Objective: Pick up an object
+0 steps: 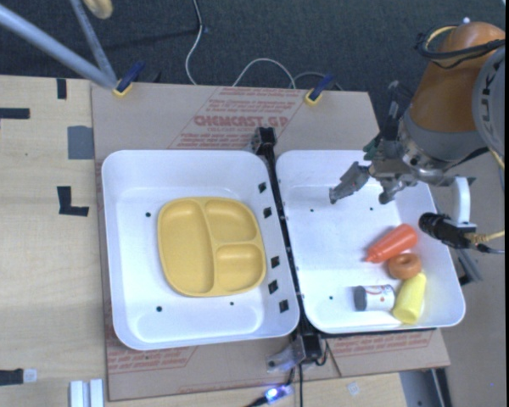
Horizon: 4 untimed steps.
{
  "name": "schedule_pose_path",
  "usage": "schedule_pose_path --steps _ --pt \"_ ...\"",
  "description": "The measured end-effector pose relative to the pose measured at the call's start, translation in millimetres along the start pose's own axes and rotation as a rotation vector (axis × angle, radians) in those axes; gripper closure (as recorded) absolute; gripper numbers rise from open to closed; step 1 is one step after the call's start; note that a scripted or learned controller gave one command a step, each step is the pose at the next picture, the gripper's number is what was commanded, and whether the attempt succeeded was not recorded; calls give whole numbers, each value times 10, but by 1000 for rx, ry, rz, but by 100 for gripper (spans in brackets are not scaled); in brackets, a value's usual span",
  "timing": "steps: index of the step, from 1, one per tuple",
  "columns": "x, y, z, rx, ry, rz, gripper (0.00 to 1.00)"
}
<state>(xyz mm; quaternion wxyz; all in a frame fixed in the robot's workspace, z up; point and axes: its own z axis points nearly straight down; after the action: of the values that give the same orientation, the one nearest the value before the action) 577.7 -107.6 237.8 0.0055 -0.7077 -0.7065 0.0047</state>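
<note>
In the right bin [322, 227] lie an orange carrot [392, 242], a brown ring-shaped doughnut [405, 266], a yellow bottle-like piece [410, 298] and a small white tube with a dark cap [373, 296], all near its right front corner. My gripper [366, 186] hangs over the bin's back part, up and left of the carrot. Its two fingers are spread apart with nothing between them.
The left bin [127, 227] holds a yellow divided plate [210, 245]. A black clip strip [276, 227] runs between the bins. Both bins rest on a cardboard sheet [237, 117]. A black fitting [441, 225] juts over the right bin's rim.
</note>
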Motion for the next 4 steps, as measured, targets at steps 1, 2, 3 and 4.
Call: schedule_pose_path --steps 1,2,3,4 --pt "2 23 -71 -13 -1 -3 0" --pt "63 93 524 -9 -1 -3 0" --pt "-9 69 995 -9 -2 -2 0" --pt "-3 65 1533 -10 -2 -3 0"
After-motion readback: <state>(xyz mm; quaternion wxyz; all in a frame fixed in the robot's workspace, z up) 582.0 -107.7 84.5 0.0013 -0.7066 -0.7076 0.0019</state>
